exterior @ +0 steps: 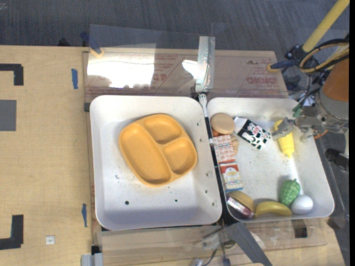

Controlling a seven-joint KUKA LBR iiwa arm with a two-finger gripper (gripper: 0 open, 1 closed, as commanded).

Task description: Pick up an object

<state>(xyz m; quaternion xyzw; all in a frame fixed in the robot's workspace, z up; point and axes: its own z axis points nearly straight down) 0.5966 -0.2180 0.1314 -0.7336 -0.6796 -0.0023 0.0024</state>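
We judge the pick to be barely begun — nothing in the view sits between the fingers, and every object we can see lies on a bin floor. The gripper (292,127) hangs over the far right part of the right bin (260,165), at the end of the arm (335,87) reaching in from the right; whether its fingers are apart or together we cannot tell, since the metal parts blur into one another. Just below it lies a yellow object (286,144), the nearest candidate, and it looks close to or touching the fingers, though we cannot say it is gripped. To its left rests a black-and-white carton (253,133), and further left a round tan item (222,123) with a red-and-white packet (227,160) running along the bin's left wall. At the near edge sit a banana (272,208), a green object (289,192) and a white egg (302,204). The left bin (111,148) holds an orange divided plate (158,148). What is left, as we judge it — closing on one object and lifting it clear.
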